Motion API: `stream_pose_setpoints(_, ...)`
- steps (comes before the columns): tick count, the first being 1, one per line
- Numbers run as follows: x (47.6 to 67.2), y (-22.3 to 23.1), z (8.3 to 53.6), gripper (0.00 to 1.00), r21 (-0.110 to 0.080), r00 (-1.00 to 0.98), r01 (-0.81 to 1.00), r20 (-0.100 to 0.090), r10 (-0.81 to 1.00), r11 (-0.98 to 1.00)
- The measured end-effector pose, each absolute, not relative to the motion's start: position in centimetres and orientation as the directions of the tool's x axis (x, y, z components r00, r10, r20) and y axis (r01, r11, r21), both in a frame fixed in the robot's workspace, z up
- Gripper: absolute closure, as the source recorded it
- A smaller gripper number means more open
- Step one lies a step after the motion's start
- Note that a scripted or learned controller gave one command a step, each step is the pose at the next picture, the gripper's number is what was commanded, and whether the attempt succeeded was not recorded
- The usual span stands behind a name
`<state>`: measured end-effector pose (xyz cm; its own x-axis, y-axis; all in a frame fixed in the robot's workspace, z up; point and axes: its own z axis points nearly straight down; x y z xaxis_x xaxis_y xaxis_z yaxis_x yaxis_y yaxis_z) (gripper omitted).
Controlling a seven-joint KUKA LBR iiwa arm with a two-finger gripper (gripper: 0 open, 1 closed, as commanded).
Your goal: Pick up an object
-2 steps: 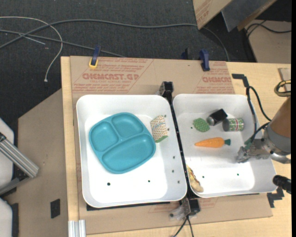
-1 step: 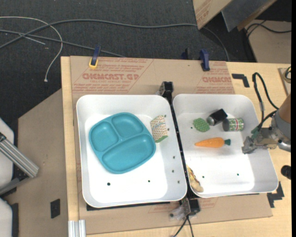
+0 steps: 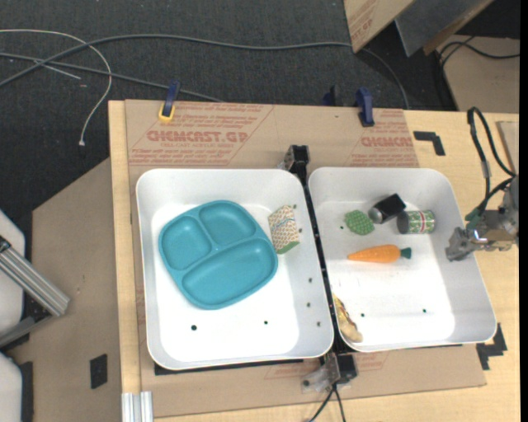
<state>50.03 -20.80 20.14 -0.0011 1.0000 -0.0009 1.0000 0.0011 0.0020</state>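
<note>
A teal divided plate (image 3: 219, 253) and a patterned cup (image 3: 284, 228) are seen in the white left bin (image 3: 165, 321). An orange carrot (image 3: 378, 255) and a green disc (image 3: 358, 221) are seen in the white right bin (image 3: 429, 317).

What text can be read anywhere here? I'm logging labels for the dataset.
"CHEMCAST GP", red print, twice on the brown board behind the bins: above the left bin and, partly cut off, above the right bin.
The small can has a label, too small to read.
The cardboard box has print, too blurred to read.

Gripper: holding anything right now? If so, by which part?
Nothing held. The gripper sits at the right bin's right rim, apart from the carrot and can.
</note>
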Motion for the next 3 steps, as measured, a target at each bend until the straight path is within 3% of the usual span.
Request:
stream_pose_setpoints(2, 51.4, -10.2, 21.0, 1.0, -0.002, -0.005, 1.0, 0.003, 1.0, 0.005)
stream_pose_setpoints(3, 51.2, -6.1, 21.4, 1.0, -0.002, -0.003, 1.0, 0.002, 1.0, 0.003)
